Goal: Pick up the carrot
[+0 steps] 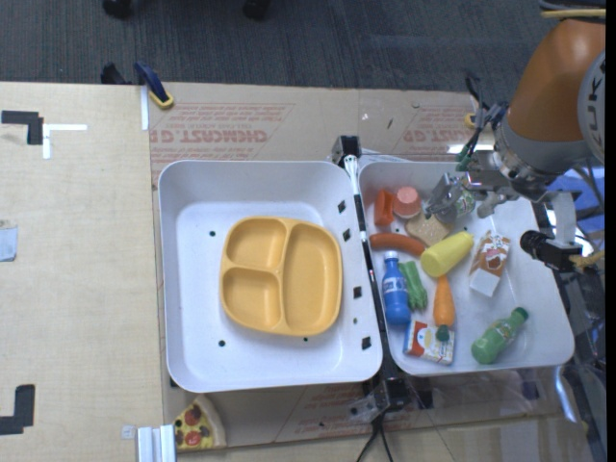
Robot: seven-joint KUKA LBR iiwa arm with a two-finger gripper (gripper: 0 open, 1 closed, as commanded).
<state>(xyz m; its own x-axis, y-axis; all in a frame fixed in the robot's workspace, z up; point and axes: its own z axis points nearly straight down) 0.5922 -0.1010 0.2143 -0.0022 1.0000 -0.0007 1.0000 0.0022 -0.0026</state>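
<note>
The pincer (pixel 450 197) hangs over the far part of the right bin (pixel 553 349); whether it is open or closed cannot be told. One carrot (pixel 443 302) lies nearer the camera, well apart from it, beside one yellow lemon-shaped piece (pixel 447 254), one sausage (pixel 397 243), one blue bottle (pixel 395 291) and one green bottle (pixel 500 336). The left bin (pixel 183 287) holds one yellow divided plate (pixel 282 276).

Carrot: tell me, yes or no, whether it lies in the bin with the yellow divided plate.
No: the carrot lies in the right bin among other toy foods, while the yellow divided plate sits alone in the left bin.
</note>
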